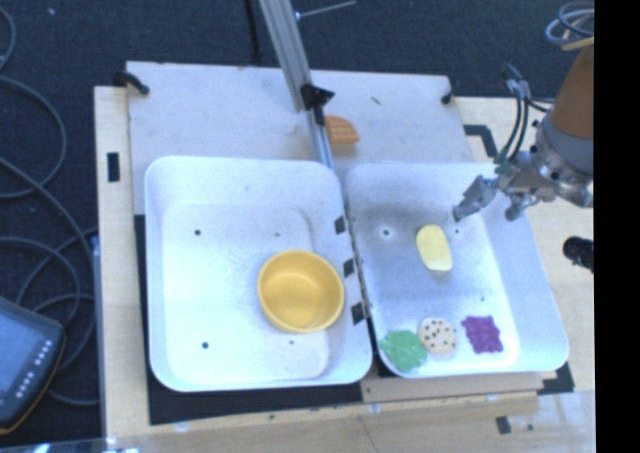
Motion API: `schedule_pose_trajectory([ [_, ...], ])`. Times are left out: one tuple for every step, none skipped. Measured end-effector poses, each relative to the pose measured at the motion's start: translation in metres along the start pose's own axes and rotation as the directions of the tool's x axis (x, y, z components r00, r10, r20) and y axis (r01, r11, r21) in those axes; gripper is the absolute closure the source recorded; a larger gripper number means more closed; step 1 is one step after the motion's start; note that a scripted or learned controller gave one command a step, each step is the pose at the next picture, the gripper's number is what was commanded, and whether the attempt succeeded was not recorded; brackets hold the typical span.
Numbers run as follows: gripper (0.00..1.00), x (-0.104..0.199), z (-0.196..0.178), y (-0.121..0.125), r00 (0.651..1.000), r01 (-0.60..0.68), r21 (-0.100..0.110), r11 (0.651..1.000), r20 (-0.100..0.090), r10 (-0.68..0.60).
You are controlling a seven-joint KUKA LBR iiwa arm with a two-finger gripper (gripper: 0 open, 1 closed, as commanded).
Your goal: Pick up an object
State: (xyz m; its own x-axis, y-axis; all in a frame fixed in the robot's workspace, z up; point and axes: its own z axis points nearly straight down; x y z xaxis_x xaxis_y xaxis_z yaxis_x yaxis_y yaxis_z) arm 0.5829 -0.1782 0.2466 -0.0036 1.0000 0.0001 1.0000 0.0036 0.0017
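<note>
Claw (492, 197) hangs over right bin (520, 286), up and right of pale yellow piece (434, 247) (apart from it); nothing between its fingers, whether apart or together cannot tell. Below yellow piece, along bin's near edge: green piece (403, 348), spotted cookie (437, 336), purple piece (483, 333). Yellow bowl (300, 290) in left bin (200, 241), well left of yellow piece.

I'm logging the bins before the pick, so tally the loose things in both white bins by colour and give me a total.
Yellow: 2, round yellow plastic bowl and pale yellow oval piece
Green: 1, green leafy lump
Beige: 1, round speckled beige cookie
Purple: 1, purple knobbly cluster
Total: 5
</note>
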Motion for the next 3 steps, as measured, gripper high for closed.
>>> schedule_pose_trajectory([
  [0.00, 0.000, 0.000, 0.000, 1.000, 0.000, 0.000, 1.000, 0.000, 0.000],
  [0.00, -0.012, 0.054, 0.001, 1.000, -0.005, 0.006, 1.000, 0.003, 0.005],
  [0.00, -0.006, 0.099, -0.003, 1.000, -0.006, 0.005, 1.000, 0.002, 0.006],
])
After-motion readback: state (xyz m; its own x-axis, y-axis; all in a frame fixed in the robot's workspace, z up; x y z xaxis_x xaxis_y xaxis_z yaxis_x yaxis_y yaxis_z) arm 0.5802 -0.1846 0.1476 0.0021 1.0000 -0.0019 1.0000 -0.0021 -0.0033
